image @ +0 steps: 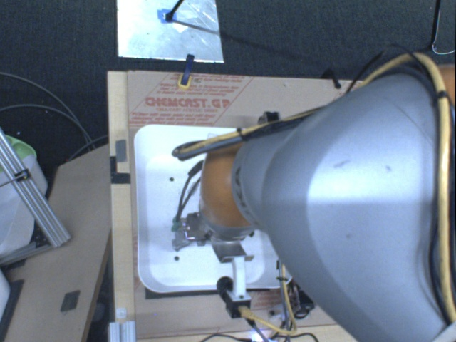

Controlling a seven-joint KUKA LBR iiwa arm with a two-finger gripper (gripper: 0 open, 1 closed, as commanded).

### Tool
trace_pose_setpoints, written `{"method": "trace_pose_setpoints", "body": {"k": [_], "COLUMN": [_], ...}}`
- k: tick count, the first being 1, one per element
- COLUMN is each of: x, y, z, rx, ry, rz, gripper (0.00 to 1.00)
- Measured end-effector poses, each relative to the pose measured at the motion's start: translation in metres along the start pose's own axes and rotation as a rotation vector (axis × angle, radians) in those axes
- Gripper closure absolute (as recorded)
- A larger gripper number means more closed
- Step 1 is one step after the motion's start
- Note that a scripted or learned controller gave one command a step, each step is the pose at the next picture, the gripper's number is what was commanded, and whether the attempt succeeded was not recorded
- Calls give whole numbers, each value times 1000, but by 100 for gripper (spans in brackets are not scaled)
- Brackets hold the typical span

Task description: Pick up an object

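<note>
Camera view gives no sight of any object to pick up; whatever lies in the white bin (153,191) sits hidden under the arm (342,205), so I cannot tell where the thing is or whether anything is held. The gripper (187,232) hangs low over the bin's floor, just under the orange band (217,191), likely reaching down for a grasp; its state cannot be told from this slant. Cables (187,191) trail beside it up the wrist. Around the gripper bare white floor spreads out to the bin's rim. Beyond the rim lies the brown worktop (192,95) with red lettering, and farther off a shiny sheet (153,20)
</note>
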State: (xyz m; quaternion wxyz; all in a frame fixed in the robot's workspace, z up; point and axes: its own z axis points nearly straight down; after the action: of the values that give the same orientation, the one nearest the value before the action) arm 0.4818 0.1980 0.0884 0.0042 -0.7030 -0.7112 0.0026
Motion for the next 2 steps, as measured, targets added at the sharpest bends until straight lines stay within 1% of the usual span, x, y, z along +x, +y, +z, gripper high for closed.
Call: {"method": "trace_pose_setpoints", "body": {"k": [1,2], "x": [39,36], "y": [12,82], "z": [5,-111], "rx": [-10,-26], "ry": [0,2], "rz": [4,7], "gripper": [0,0]}}
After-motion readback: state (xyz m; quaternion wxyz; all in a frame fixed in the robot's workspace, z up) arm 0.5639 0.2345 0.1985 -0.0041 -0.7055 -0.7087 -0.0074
